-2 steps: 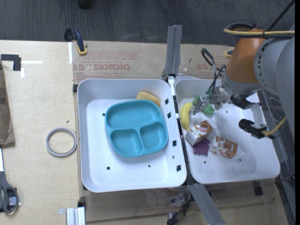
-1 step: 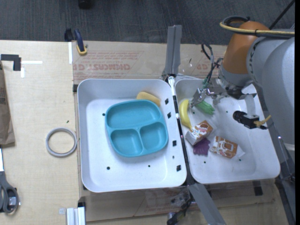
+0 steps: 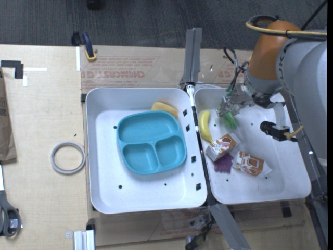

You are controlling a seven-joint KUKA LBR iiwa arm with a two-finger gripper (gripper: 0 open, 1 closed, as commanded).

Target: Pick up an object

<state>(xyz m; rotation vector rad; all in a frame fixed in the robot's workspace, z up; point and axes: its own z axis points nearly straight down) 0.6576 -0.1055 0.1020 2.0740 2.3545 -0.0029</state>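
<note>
Tool (image 3: pixel 227 108) hangs at the right bin's (image 3: pixel 291 189) eleven o'clock, touching a green item (image 3: pixel 229 120) (grip state unclear). Banana (image 3: pixel 205 125), two cartons (image 3: pixel 221 146) and purple piece (image 3: pixel 223 164) lie there; left bin (image 3: pixel 101 186) holds blue tray (image 3: pixel 151 141).

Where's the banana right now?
In the camera view, the banana lies in the right bin, against its left wall, just above the small carton and left of the gripper.

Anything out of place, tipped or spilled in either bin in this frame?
Nothing spilled or damaged. The small printed carton lies tilted beside the yellow banana in the right white bin, and the blue divided plate sits askew in the left white bin, partly covering a yellow object.
</note>
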